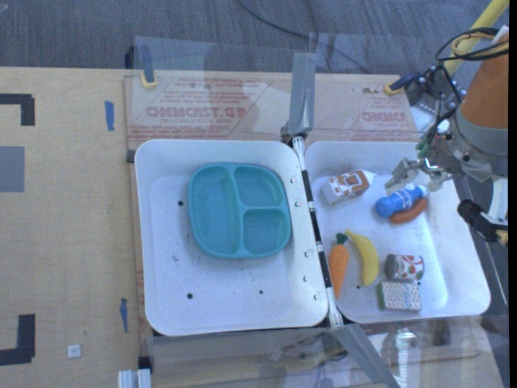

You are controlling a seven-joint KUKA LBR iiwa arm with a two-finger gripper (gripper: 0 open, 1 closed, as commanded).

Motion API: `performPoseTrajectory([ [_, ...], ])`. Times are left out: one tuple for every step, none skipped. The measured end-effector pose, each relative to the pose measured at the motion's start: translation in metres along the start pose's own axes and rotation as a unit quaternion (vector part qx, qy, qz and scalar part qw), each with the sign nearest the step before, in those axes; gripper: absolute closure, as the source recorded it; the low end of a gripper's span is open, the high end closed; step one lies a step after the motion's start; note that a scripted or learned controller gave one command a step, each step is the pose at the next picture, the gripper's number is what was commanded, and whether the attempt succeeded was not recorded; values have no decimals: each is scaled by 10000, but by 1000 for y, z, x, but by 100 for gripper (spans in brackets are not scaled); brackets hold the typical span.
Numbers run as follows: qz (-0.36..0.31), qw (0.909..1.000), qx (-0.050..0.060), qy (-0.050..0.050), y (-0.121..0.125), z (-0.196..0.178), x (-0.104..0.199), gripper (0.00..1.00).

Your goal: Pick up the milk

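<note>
One small milk carton (346,187), brown and white, lies on its side in the right-hand bin (460,257), near that bin's far left corner. We see nothing touching it. Just to its right lies a blue bottle (399,200) with a white cap, and a red-orange sausage-shaped toy (410,211) rests against the bottle's near side. Above and to the right of the bottle hovers the claw (416,170), its metal fingers spread apart with nothing between them; it hangs over the bin's far edge, apart from the carton. Behind it rises the grey arm (485,132) with its orange band, entering from the right.

Nearer to us in the same bin lie a carrot (338,267) and a banana (364,257) side by side, then a small can (404,266) and a flat speckled packet (401,296) beside it.

We find the left-hand bin (161,241) holding a teal divided plate (240,209) with three compartments. Both bins sit on a pale wooden worktop (65,241).
</note>
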State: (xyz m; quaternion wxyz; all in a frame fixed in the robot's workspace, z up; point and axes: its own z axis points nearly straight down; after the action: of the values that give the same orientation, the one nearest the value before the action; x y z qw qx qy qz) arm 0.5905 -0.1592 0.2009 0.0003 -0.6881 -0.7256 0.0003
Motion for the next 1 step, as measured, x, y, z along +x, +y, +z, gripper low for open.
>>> performPoseTrajectory([
  [569,9984,-7,1,-18,107,-47,0],
])
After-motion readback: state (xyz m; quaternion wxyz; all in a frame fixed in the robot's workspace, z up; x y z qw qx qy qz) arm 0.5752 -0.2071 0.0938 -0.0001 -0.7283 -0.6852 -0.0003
